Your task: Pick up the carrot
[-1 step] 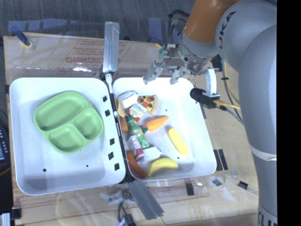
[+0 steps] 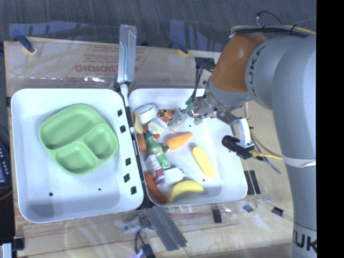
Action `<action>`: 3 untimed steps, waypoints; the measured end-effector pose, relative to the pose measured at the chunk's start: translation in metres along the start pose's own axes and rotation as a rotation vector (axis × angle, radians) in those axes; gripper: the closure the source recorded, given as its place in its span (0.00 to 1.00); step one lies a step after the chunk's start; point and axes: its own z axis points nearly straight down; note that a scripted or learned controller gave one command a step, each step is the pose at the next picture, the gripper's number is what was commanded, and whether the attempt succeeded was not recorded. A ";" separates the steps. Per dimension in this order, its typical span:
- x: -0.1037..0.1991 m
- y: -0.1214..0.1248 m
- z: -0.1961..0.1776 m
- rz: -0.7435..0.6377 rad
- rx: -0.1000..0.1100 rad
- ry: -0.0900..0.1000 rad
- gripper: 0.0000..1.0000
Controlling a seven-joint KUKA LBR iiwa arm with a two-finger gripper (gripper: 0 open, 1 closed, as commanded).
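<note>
Lying in the right bin (image 2: 236, 181), approx. centre, the carrot (image 2: 180, 140) is seen below-left of the gripper (image 2: 194, 112), long axis slanting up-right, thin tip toward it. Finger spread can't be told.

This is a robotics lab rather than a home or shop. A large grey industrial arm (image 2: 285, 90) with an orange band reaches over a workbench (image 2: 64, 63) covered in clear plastic sheeting with red printing, held by blue clips. To the left of the claw (image 2: 194, 110) lie two shallow white bins (image 2: 32, 198), fixed side by side with black brackets and metal strips. Below the claw, plastic toy food (image 2: 177, 160) is heaped as test objects; far to its left sits a green divided plate (image 2: 78, 138). Cables run just right of the claw.
</note>
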 end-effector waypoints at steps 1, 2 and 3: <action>-0.057 -0.006 0.063 -0.053 -0.006 -0.002 0.00; 0.008 -0.043 -0.013 0.055 -0.005 0.000 0.00; 0.013 -0.035 0.064 -0.106 -0.005 -0.003 0.00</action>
